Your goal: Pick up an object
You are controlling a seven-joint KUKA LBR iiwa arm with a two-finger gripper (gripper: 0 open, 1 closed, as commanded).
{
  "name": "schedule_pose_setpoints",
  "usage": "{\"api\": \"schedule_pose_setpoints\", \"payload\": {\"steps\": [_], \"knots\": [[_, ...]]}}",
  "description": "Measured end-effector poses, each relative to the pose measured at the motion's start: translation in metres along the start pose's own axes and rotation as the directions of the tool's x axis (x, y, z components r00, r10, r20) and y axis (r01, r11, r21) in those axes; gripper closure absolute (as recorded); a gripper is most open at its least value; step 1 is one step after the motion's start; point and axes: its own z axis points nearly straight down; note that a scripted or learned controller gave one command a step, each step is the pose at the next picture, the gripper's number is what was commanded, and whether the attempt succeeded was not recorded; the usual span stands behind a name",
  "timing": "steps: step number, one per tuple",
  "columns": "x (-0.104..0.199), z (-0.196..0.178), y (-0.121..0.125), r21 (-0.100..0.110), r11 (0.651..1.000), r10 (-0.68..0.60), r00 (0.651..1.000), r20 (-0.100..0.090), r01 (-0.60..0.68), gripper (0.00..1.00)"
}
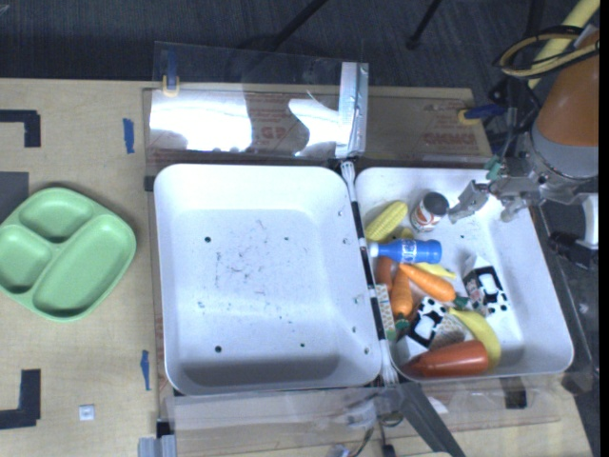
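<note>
Objects [433,298] lie heaped in the right bin [533,284], below and to the left of the hand [488,201] as we see it. The hand hovers spread wide at the bin's far edge, holding nothing.

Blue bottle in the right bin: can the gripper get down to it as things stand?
Probably yes. The blue bottle lies on top of the pile, nothing over it, and the gripper hovers over the same bin to its upper right.
</note>
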Motion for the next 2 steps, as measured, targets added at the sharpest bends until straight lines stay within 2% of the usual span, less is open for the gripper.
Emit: {"api": "schedule_pose_setpoints", "payload": {"steps": [1,2], "knots": [[-0.025,0.048,-0.016,0.001,1.000,-0.002,1.000,0.000,0.002,0.00],[-0.032,0.107,-0.043,-0.002,0.998,0.068,0.998,0.000,-0.068,0.00]]}}
